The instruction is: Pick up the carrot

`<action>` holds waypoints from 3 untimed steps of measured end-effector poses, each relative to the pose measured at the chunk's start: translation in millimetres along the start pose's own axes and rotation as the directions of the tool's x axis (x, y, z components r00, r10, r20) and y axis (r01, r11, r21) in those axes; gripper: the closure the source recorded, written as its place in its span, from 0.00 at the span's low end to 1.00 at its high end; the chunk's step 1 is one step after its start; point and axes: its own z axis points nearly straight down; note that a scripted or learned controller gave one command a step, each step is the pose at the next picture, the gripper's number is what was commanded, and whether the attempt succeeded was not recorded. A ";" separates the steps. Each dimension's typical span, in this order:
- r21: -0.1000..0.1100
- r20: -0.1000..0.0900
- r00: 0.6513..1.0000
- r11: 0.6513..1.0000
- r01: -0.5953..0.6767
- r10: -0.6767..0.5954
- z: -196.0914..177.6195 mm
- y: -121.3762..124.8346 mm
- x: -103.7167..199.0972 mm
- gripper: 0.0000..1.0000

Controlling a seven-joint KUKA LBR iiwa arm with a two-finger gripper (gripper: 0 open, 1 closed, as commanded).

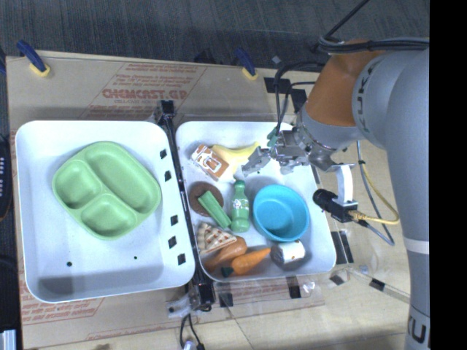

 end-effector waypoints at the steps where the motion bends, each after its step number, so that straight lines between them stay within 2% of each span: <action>1: -0.012 0.005 0.999 0.999 -0.040 0.040 -98.9 -61.6 -43.9 0.00; 2: 0.008 -0.004 1.000 1.000 0.026 -0.026 27.6 -105.2 54.2 0.00; 3: 0.000 -0.002 0.926 0.926 0.377 -0.377 75.8 -103.8 15.8 0.00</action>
